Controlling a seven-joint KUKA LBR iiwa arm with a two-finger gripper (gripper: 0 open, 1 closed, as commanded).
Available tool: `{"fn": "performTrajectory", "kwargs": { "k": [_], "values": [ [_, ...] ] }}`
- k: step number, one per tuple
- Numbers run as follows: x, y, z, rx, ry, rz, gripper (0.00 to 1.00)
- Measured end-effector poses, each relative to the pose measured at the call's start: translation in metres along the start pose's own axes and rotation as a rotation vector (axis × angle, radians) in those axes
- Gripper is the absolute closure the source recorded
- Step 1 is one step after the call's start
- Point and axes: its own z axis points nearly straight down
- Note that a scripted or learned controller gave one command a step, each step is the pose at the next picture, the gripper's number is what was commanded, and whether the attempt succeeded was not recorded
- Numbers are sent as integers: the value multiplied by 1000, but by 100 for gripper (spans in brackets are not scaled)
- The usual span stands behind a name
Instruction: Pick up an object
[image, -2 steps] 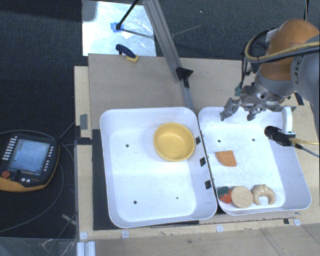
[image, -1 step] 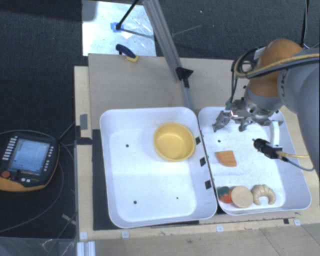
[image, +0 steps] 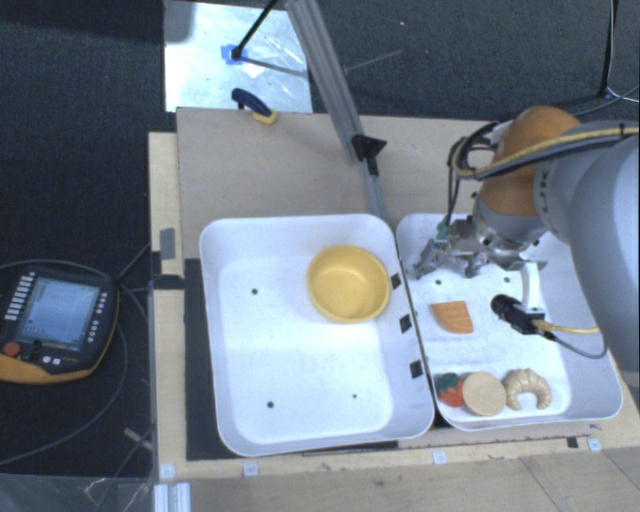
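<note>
- End effector (image: 452, 256) sits over the far-left corner of the right bin (image: 600, 400), close to the rim; open white floor lies toward the near side.
- Can't tell how far open it is; nothing seen held.
- Orange wedge (image: 452, 317) lies just nearside of it, apart.
- Croissant (image: 527, 388), round cracker (image: 483, 393), red-green item (image: 449, 388) further nearside.
- Yellow bowl (image: 347, 283), smooth, round, to its left in the left bin (image: 230, 400).
</note>
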Motion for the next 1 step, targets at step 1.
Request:
{"fn": "performTrajectory", "kwargs": {
  "k": [1],
  "values": [
    [0,2,-13,-6,-1,0,100]
  ]
}}
